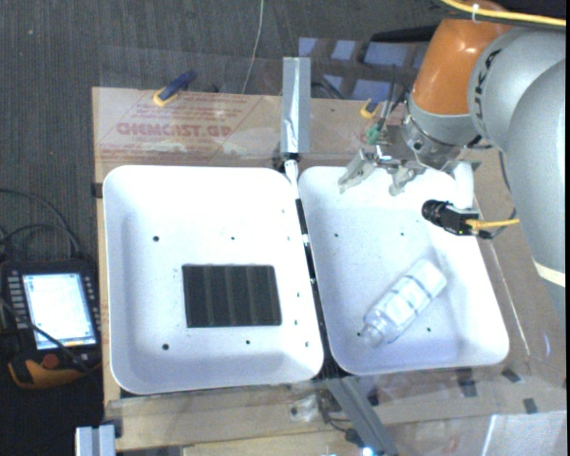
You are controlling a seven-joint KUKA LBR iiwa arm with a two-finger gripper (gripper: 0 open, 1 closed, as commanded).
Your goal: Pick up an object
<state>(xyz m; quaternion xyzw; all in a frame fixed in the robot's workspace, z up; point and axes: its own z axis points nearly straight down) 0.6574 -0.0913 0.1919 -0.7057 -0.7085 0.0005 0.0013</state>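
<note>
Gripper [372, 177] hangs spread wide, nothing in it, over the right bin's [484, 345] far-left corner. Bottle [406, 301] lies on its side toward the near edge, well apart from it. Risks: clear, round body could roll or slip from the grip; approach off-axis w/ tilted bottle = miss. Left bin [123, 255] has a dark mat [231, 294].

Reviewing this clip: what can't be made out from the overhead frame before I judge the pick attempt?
- Clear bottle in the right bin: contents and cap detail too faint against the white floor.
- Dark ribbed rectangle in the left bin: what it is, too little detail.
- Handheld screen left of the bench: text washed out.
- Gripper: height above the bin, single slanted view.
</note>
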